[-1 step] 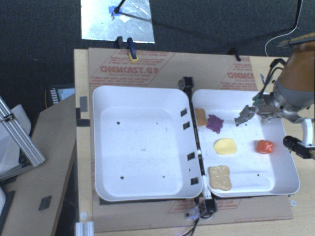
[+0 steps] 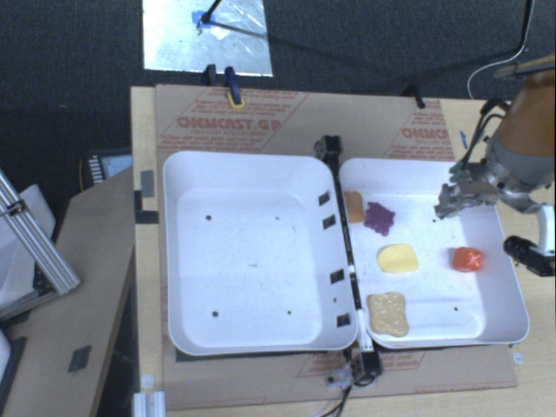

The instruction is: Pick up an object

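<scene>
Toast [image 2: 387, 314] is lying at the right bin's [image 2: 499, 320] front; a yellow piece [image 2: 397, 258], tomato [image 2: 467, 259] and purple piece [image 2: 379, 218] are sitting behind. Tool [image 2: 449, 200] is hovering over the bin's back, grip unclear.

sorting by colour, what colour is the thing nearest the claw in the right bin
Red, or orange-red: the small round object below the claw, seen in the camera view.

This is looking like a robotics lab or test cell. Two shallow white plastic bins [image 2: 252, 259] are sitting side by side on a printed cardboard sheet [image 2: 261, 115] covering the surface, a silver aluminium-profile frame [image 2: 30, 237] is standing at the left, black cables [image 2: 530, 11] are hanging overhead, and dark carpet [image 2: 69, 42] is covering the floor.
</scene>
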Motion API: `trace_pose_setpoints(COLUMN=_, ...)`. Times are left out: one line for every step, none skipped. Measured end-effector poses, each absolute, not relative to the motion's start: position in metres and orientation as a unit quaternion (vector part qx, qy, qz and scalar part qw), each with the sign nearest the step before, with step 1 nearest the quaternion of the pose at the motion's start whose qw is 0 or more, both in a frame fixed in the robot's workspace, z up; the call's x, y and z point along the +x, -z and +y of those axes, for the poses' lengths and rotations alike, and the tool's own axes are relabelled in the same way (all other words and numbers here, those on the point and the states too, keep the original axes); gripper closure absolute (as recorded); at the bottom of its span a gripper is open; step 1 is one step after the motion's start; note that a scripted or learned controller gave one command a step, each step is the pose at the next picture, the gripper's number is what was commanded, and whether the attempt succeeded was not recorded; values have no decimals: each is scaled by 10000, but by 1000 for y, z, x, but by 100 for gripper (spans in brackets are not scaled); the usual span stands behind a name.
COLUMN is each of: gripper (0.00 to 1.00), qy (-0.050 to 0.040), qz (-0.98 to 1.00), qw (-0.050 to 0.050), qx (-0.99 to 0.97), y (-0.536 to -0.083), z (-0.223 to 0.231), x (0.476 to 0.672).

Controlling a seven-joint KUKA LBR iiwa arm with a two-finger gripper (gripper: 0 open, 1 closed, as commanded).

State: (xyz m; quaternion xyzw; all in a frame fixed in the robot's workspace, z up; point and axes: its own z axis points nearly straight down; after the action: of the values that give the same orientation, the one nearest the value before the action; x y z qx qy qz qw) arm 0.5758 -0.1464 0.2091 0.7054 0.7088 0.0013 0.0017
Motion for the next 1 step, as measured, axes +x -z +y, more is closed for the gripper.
trace_pose_setpoints(gripper=100, qy=-40, qz=7123, qw=14, qx=7019, y=-262, z=-45, x=573)
